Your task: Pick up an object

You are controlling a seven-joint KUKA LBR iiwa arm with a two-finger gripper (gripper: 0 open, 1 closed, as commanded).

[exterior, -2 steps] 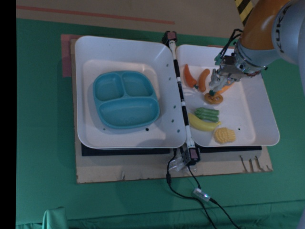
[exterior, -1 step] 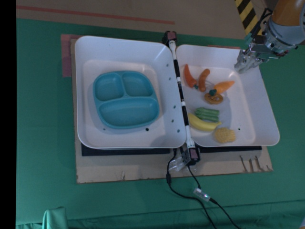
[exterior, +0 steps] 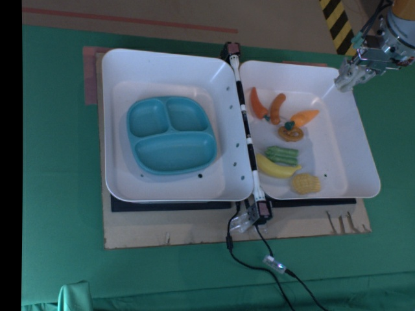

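Observation:
The right white bin holds several toy foods: an orange pepper, a sausage, a carrot, a pretzel, a green pea pod, a yellow banana and a corn cob. My gripper hangs over the bin's far right corner, up and to the right of the carrot, apart from every toy. Nothing shows between its fingers.
The left white bin holds a teal divided plate. A divider bar with clamps runs between the bins. Cables trail over the green cloth at the front. Yellow-black hazard tape marks the floor behind.

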